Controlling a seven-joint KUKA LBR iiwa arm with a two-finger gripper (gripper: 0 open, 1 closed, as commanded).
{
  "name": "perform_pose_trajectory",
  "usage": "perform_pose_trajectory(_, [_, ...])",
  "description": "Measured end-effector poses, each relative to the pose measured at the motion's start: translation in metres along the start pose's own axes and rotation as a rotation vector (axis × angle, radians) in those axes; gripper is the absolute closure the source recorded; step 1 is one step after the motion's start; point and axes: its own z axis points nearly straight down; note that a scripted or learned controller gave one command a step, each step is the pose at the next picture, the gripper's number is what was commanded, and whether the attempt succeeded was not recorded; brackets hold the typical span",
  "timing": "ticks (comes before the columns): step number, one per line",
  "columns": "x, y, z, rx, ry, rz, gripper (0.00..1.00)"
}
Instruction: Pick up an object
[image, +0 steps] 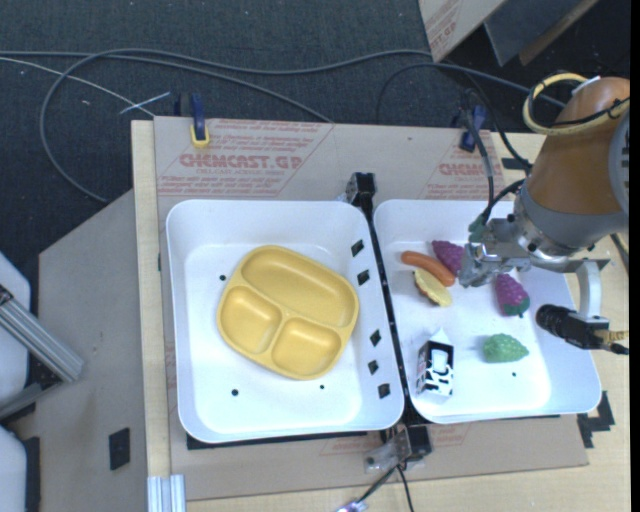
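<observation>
The right bin (560, 395) holds several small toy foods. An orange carrot-like piece (424, 265) and a yellow banana-like piece (432, 289) lie at its left, with a purple piece (447, 255) beside them. A purple grape bunch (511, 293) lies right of centre, a green lump (504, 348) below it, and a black-and-white object (436, 367) near the front left. My gripper (480, 264) hangs over the upper middle of this bin, between the purple piece and the grape bunch. Nothing shows between its fingers.
The left bin (190, 330) holds a yellow divided plate (288, 311). A black divider with clips (372, 290) separates the bins. The arm's grey and orange body (580, 160) covers the right bin's far right corner. Cables lie on the dark floor behind the bench.
</observation>
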Motion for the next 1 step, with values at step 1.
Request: perform_pose_trajectory(1, [0.0, 0.0016, -0.0407, -0.001, 0.0, 0.001, 1.0])
